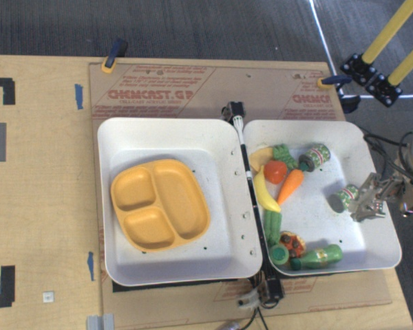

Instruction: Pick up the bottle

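The bottle [319,256] is green with a red label and lies on its side along the front wall of the right bin [382,234]. My gripper [367,199] hangs low over the right side of that bin, reaching in from the right edge. It is well behind and to the right of the bottle. A small green can [347,197] lies right against its left side. Nothing shows in its grasp.
The right bin also holds a second can [315,157], a carrot [290,185], a tomato [276,172], a banana [263,192] and several small toys near the bottle's left end. In the left bin [124,136] lies a yellow divided plate [160,203].
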`<state>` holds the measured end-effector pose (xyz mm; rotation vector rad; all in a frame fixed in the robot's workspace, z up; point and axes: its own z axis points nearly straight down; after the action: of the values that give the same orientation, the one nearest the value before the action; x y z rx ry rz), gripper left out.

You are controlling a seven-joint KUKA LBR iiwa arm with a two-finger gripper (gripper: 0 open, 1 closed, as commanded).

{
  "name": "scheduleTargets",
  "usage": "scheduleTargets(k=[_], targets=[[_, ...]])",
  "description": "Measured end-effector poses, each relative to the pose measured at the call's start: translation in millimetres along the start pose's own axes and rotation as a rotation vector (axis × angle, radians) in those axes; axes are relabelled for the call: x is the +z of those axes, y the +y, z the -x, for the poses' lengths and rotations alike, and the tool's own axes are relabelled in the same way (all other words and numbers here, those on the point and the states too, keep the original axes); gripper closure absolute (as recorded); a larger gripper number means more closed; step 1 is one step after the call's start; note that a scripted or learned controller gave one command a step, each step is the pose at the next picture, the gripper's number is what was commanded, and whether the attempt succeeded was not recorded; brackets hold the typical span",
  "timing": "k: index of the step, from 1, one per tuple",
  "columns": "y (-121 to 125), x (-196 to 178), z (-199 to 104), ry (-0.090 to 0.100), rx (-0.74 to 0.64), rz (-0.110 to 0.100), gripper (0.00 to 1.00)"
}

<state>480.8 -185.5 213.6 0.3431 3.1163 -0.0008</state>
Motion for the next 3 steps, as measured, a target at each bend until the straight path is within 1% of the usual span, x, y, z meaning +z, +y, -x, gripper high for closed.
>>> scheduleTargets(k=[1, 2, 3], targets=[[-30.9, 126.2, 6.7, 0.0, -0.188, -0.001, 1.0], [-37.2, -0.6, 8.3, 0.0, -0.436, 0.001, 1.0], [-35.6, 22.1, 13.3, 0.004, -0.598, 0.003, 1.0]])
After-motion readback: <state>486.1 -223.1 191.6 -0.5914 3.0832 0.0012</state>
